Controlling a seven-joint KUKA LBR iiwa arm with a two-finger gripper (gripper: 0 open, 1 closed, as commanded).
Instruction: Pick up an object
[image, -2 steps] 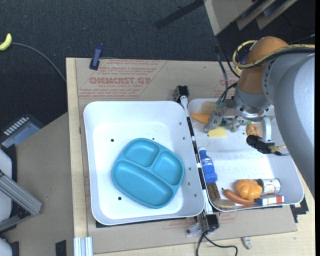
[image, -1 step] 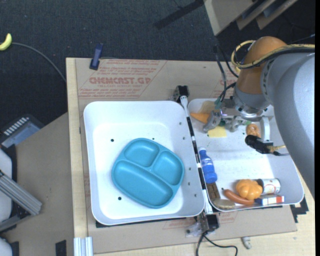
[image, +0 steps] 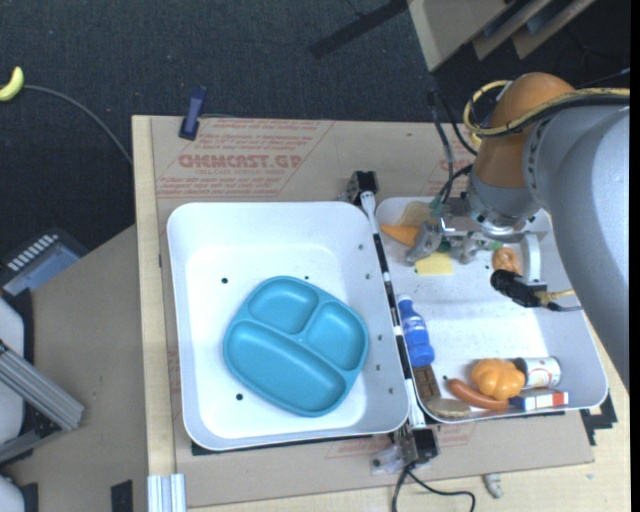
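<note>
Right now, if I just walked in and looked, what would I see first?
Probably the big blue divided plate, lying by itself in the left white bin. Next, the grey arm's orange band over the right bin, with its gripper down near a pale yellow piece. A little orange pumpkin sits at that bin's near end.

The bench has a brown cardboard top with red print. On it lie two white bins side by side, the left bin and the right bin.
</note>
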